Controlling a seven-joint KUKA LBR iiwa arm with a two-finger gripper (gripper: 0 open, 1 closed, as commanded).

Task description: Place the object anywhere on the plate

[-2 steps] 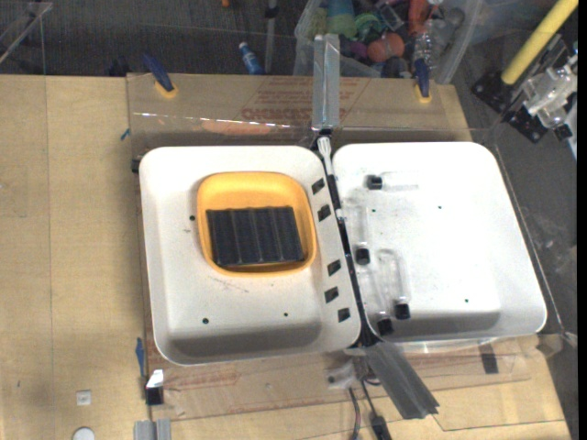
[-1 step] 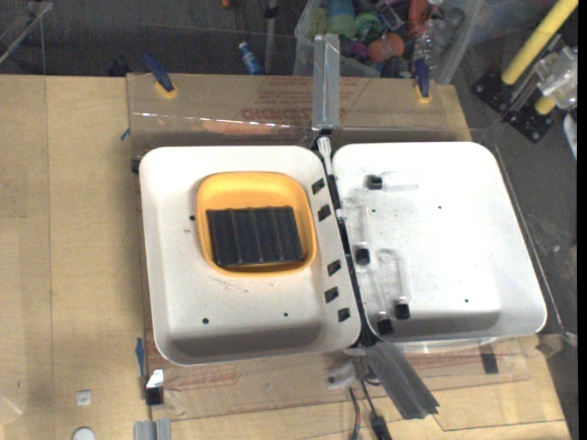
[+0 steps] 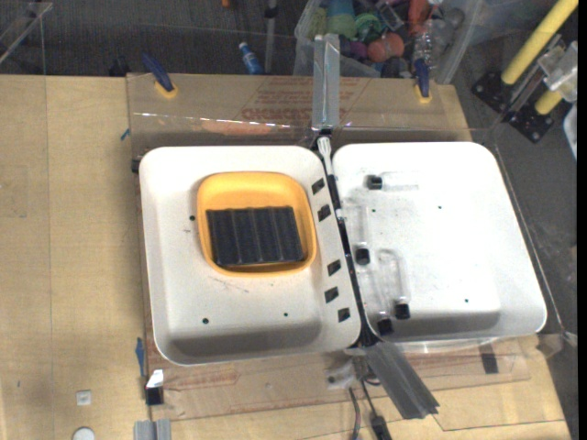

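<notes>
Camera view: ridged black object (image 3: 255, 236) flat on orange plate (image 3: 254, 188) (ridges run front-back).

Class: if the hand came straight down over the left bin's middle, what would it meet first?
Probably the black ridged object, lying on the yellow plate in the left bin; depth is hard to judge.

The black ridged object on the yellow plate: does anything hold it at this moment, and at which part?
Nothing holds it. The black ridged object lies flat on the yellow plate in the left bin, with nothing touching it.
</notes>
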